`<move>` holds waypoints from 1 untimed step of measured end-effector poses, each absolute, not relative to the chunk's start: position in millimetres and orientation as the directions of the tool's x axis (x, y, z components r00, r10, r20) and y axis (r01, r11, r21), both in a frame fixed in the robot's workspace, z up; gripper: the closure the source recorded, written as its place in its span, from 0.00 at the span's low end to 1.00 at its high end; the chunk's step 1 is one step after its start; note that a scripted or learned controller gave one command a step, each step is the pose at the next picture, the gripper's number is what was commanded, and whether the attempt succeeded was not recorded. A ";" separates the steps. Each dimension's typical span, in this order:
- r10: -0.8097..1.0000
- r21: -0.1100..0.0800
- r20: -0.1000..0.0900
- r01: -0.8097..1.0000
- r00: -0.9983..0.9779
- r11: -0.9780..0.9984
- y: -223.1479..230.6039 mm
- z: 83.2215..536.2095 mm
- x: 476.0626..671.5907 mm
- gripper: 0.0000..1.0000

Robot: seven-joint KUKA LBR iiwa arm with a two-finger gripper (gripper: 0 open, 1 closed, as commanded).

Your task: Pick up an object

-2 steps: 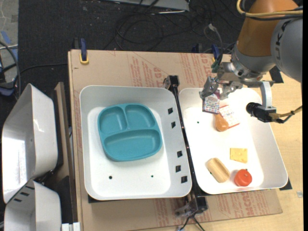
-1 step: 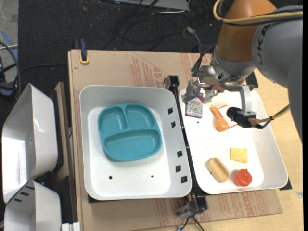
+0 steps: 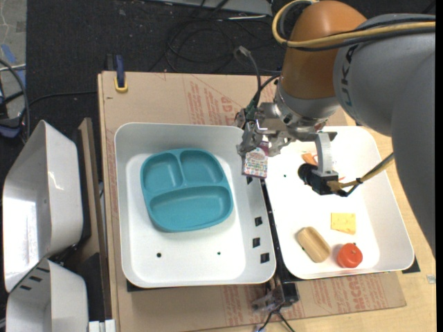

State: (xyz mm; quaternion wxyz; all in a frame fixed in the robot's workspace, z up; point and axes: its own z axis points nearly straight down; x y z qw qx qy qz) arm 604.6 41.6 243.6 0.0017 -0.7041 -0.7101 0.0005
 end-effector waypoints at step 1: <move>1.000 -0.004 0.001 1.000 -0.007 0.007 80.5 232.0 586.0 1.00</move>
